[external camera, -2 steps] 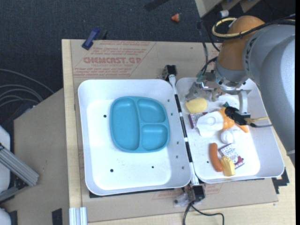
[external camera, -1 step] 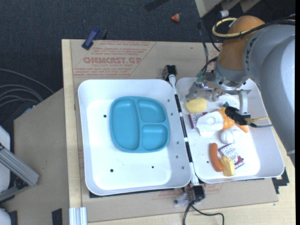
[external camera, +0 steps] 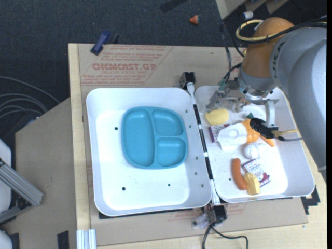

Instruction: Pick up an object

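The pale yellow piece [external camera: 217,116] lies at the far left of the right bin [external camera: 303,176], close to the wall that bin shares with the left bin [external camera: 98,154], and it serves as the mark for everything else. The gripper [external camera: 231,100] hangs just beyond it and slightly to its right in the view, low over the bin's far end. Nothing shows between its tips, and whether it is spread or pressed together cannot be told from this angle. The grey arm [external camera: 306,77] with its orange band rises farther right of the piece. Just on the near side of the yellow piece lies a dark red packet [external camera: 212,134], and to its near right a white piece [external camera: 231,135], with an orange piece [external camera: 252,134] touching that one's right side. Farther toward the camera sit a small white round thing [external camera: 251,151], an orange-red sausage [external camera: 237,173], a printed packet [external camera: 257,168] and a small yellow piece [external camera: 252,184]. Well to the left of the pale yellow piece, across the shared wall, a blue divided plate [external camera: 153,137] lies flat in the left bin.
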`<state>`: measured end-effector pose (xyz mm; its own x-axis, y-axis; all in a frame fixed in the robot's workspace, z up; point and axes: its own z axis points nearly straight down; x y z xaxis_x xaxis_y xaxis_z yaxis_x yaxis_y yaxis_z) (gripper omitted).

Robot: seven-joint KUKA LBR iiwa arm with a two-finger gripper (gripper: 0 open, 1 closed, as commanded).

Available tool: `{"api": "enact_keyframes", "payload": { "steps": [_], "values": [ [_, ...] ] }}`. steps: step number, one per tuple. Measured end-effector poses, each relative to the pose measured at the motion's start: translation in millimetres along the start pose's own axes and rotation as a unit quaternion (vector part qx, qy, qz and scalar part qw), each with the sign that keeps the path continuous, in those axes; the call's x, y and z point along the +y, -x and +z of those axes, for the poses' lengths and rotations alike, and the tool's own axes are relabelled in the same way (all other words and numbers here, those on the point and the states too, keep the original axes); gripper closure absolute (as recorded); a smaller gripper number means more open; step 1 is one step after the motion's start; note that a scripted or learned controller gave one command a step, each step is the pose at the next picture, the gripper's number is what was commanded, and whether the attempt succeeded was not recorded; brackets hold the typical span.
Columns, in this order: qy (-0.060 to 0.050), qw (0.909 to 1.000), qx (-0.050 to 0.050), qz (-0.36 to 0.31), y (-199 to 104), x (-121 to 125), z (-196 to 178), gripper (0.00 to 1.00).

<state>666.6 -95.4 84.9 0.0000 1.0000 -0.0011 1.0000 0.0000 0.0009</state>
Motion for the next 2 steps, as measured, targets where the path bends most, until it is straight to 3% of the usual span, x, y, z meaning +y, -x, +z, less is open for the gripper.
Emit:
{"api": "enact_keyframes", "payload": {
  "steps": [2],
  "values": [
    [0.000,1.0000,0.000,0.000,-2.5,-0.1,0.0,0.00]
  ]
}}
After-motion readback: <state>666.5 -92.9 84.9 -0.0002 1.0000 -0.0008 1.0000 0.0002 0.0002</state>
